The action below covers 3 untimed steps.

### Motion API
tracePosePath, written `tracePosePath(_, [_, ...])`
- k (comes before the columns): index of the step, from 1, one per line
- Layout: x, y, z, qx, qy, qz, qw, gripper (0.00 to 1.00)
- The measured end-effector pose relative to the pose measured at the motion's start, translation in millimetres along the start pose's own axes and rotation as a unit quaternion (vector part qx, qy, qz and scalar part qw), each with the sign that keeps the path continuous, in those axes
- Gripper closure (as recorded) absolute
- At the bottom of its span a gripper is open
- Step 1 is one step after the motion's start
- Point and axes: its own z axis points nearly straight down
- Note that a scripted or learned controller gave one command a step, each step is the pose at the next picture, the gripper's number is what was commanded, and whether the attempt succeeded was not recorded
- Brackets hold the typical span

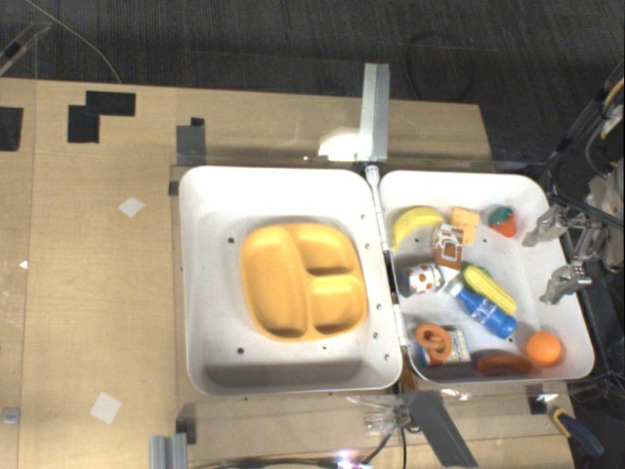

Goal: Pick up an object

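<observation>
A: Where is your end effector [564, 258]?

B: You see it at the right bin's [532, 186] right rim, metal fingers spread apart, nothing between them.

A: And what could you pick?

B: In that bin, an orange ball [544, 348] sits in the near corner beside a dark red sausage shape [503, 363]. A corn cob [487, 289] lies on a blue can [485, 314]; a banana [416, 222] rests near the divider. The left bin [210, 262] on the tabletop [88, 311] holds a yellow divided tray [303, 279].
</observation>
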Motion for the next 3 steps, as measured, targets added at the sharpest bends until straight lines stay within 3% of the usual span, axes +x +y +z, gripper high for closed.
tracePosePath(1, [3.2,6.7,147.4,0.001,-0.003,0.075,0.9972,0.0])
tracePosePath(2, [-100.4,-7.9,152.4,-0.001,-0.007,0.258,0.9661,0.0])
tracePosePath(3, [-135.9,-6.7,155.3,0.0,-0.002,0.466,0.8847,0.0])
